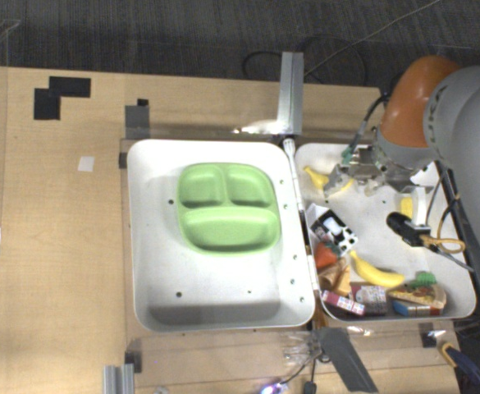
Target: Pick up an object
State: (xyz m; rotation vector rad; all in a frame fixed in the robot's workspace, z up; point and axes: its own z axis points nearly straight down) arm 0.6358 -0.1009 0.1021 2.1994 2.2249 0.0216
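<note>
My gripper (356,179) hangs over the back left part of the right bin (461,302), under the grey arm with the orange band. Its fingers stand apart, so it is open. A small yellow banana (315,176) lies just to its left, and the banana's right end runs under the left finger (336,182). I cannot tell whether they touch. Nearer the front lie a black and white object (335,230), a red piece (326,258) and a larger banana (376,274).
The left bin (153,302) holds a green divided plate (227,206). Several packets (361,300) and a colourful box (420,295) crowd the right bin's front edge. A metal post (291,97) stands behind the wall between the bins.
</note>
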